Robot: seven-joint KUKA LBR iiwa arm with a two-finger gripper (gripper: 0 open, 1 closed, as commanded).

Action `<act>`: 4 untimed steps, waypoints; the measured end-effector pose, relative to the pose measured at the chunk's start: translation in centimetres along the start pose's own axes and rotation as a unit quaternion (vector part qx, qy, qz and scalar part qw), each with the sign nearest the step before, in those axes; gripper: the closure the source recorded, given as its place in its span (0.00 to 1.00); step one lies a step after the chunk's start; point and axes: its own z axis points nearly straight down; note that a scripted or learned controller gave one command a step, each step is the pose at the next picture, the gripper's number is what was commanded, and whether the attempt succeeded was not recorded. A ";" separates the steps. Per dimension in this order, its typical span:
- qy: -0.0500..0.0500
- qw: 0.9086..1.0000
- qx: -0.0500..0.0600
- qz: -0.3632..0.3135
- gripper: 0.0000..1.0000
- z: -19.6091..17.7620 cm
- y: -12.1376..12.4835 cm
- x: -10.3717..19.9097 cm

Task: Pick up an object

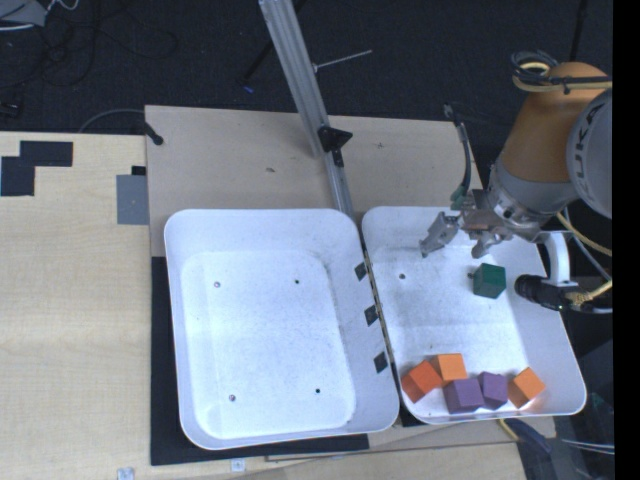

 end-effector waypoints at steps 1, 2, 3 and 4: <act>-0.002 1.000 -0.002 0.002 0.00 -3.7 -2.1 -5.5; -0.002 1.000 -0.006 -0.001 0.00 6.8 -0.7 -8.5; -0.001 1.000 -0.003 -0.002 0.00 8.6 -3.7 -8.6; -0.001 1.000 -0.002 -0.002 0.00 10.1 -2.0 -5.1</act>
